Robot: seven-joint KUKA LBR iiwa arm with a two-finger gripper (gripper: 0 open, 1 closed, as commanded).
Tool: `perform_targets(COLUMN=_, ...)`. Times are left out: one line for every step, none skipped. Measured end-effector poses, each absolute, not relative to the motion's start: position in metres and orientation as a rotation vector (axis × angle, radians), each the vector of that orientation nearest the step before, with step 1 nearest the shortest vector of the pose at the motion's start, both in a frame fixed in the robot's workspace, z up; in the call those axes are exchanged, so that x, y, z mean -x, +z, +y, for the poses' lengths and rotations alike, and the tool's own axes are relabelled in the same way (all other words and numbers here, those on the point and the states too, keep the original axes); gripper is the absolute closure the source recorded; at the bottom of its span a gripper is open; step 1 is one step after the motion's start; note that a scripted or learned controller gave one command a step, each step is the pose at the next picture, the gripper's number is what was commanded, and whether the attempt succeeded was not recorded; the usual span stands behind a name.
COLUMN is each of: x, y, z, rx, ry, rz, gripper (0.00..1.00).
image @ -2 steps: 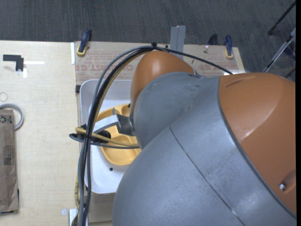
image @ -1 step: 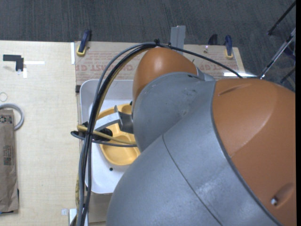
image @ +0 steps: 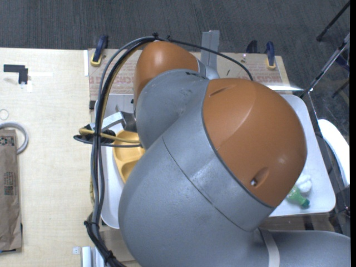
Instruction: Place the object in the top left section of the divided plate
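Note:
The grey and orange arm (image: 222, 166) covers most of the camera view and hides both bins' middles. A slice of the yellow divided plate (image: 127, 156) shows at the arm's left edge, inside the left bin (image: 109, 204). At the right bin's (image: 322, 166) near corner lies a small green and white object (image: 300, 194). The arm's body hides the gripper and whatever is in the plate's sections.
Black cables (image: 103, 110) loop from the arm down the left bin's left side. A wooden bench top (image: 44, 121) lies to the left with a brown paper packet (image: 10, 188) and a metal ring (image: 16, 138). Blue clamps (image: 100, 46) hold the back edge.

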State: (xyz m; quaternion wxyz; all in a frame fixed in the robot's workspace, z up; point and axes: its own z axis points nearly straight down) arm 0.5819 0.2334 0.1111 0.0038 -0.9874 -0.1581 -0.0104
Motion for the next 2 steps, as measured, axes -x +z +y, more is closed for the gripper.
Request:
perform_targets(x=-0.6425, y=0.1032, z=0.2343, rx=3.015, ry=-0.002, rz=-0.857, gripper=1.0)
perform_targets(x=-0.6417, y=0.1021, z=0.2351, rx=3.013, ry=0.002, rz=-0.857, gripper=0.0)
